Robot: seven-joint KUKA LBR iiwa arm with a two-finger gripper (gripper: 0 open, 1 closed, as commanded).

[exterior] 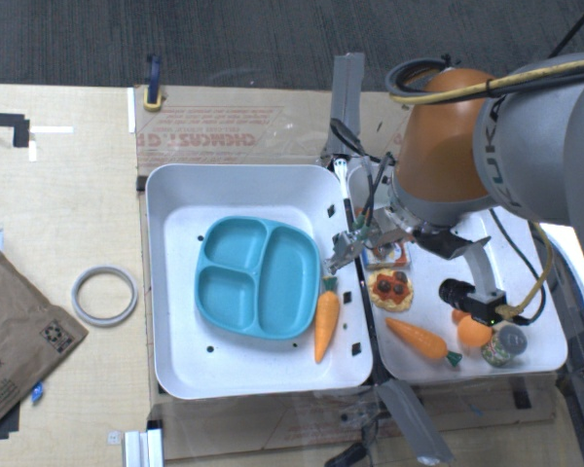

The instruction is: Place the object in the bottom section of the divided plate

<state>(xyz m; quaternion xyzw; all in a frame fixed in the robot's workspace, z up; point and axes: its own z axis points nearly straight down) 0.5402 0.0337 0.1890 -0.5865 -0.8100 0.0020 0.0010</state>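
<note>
**Camera view: bench inventory, two bins**

Camera view, left bin (165, 290): one blue divided plate (256, 277) with three sections, lying flat near the bin's middle. One toy carrot (325, 325), orange with a green top, lies on the bin floor just beside the plate's right edge, outside every section.

Right bin (550, 348): a second toy carrot (420, 340); a small tart (391, 290) topped with dark and red berries; an orange round fruit (473, 333); a small jar (504, 345) with a grey lid. Any print on the jar is too small to read.

Arm (535, 134): grey with an orange band, reaching in from the right. Its gripper (345, 248) sits low over the wall shared by the two bins, above the first carrot; whether the claw is open or closed cannot be told.

Bench: cardboard sheet (234, 129) behind the bins, red print, upside down, not legible. Tape roll (104, 294) left of the bins. Brown paper bag (15, 334) at left edge, black print partly cut off.
</note>
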